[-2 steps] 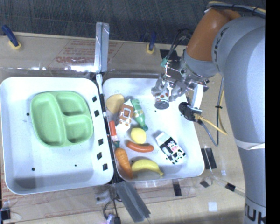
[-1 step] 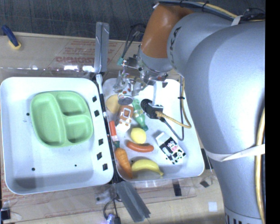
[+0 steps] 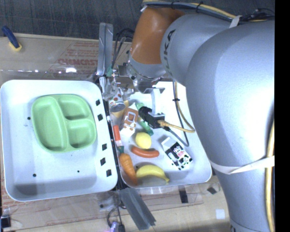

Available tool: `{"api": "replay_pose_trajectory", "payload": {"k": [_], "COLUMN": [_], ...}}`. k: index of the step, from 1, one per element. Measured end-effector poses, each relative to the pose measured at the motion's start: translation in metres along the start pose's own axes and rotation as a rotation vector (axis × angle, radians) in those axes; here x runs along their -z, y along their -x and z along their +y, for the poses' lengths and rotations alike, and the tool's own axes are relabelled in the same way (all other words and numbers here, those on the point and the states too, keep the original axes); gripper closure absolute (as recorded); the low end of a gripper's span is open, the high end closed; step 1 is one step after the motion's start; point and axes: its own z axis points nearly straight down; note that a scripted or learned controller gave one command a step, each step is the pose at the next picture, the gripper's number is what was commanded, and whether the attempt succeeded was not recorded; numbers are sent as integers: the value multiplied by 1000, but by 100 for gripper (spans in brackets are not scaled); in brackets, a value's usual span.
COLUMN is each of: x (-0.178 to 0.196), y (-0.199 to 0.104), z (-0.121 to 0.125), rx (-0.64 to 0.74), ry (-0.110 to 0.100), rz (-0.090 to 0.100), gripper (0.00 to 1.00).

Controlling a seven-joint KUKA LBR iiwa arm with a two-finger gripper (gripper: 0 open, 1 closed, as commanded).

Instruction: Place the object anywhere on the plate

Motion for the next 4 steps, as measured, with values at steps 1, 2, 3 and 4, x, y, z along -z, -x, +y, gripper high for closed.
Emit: {"api": "replay_pose_trajectory", "payload": {"k": [1,2,3,4], "x": [0,10,43,68], "y": [0,1,58,58], "z": [0,0,-31,16], "rx": [-1,1,-20,-100], "ry": [0,-2,3,6], "rz": [0,-1,0,0], "gripper": [0,100,100,100]}}
